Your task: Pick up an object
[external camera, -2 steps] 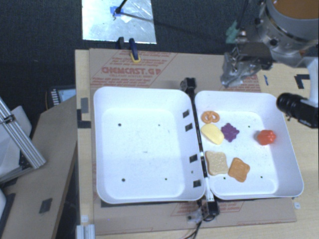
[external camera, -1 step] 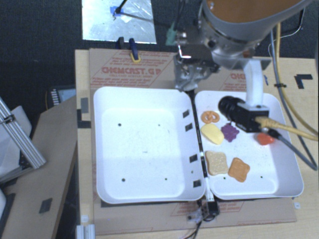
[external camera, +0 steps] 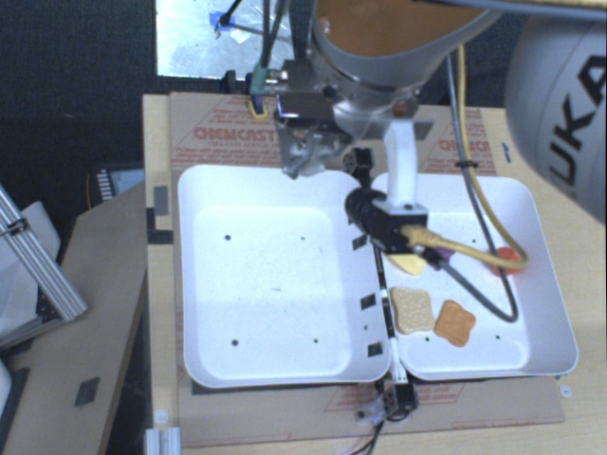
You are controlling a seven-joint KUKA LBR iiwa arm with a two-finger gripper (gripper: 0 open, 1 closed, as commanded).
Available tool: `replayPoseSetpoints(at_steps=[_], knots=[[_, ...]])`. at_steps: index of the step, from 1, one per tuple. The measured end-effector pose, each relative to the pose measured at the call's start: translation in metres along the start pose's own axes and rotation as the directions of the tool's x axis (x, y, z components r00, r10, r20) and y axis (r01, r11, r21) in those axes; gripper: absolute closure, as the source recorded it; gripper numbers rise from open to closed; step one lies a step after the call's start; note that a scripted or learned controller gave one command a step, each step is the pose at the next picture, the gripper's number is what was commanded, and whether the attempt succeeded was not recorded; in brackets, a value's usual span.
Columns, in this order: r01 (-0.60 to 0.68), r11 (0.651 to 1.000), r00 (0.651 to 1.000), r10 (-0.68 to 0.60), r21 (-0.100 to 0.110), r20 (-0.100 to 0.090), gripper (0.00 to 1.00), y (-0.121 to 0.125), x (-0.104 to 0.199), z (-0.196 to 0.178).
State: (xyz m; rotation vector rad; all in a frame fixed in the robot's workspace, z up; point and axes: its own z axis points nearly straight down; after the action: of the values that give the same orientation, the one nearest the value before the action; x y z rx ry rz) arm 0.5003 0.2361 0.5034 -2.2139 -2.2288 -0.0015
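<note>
My gripper (external camera: 303,162) hangs over the far rim of the left bin (external camera: 199,254), near the wall between the two bins. I see nothing held in it. In the right bin (external camera: 531,349) lie a pale tan bread slice (external camera: 412,309) and an orange toast-like piece (external camera: 454,322) side by side near the front. A yellow flat piece (external camera: 409,264) sits just behind them, partly under the robot's cable. A small red-orange thing (external camera: 510,252) lies further right.
The bins stand on a cardboard sheet (external camera: 228,131) on the bench. The arm's wide grey and orange body (external camera: 398,17) covers the back of the right bin. A metal frame (external camera: 38,263) stands off the bench to the left.
</note>
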Motion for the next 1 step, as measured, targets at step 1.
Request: replayPoseSetpoints(at_steps=[1], knots=[[-0.002, 1.000, 1.000, 0.002, -0.002, -0.001, 0.00, -0.0002, -0.0017, -0.0011]])
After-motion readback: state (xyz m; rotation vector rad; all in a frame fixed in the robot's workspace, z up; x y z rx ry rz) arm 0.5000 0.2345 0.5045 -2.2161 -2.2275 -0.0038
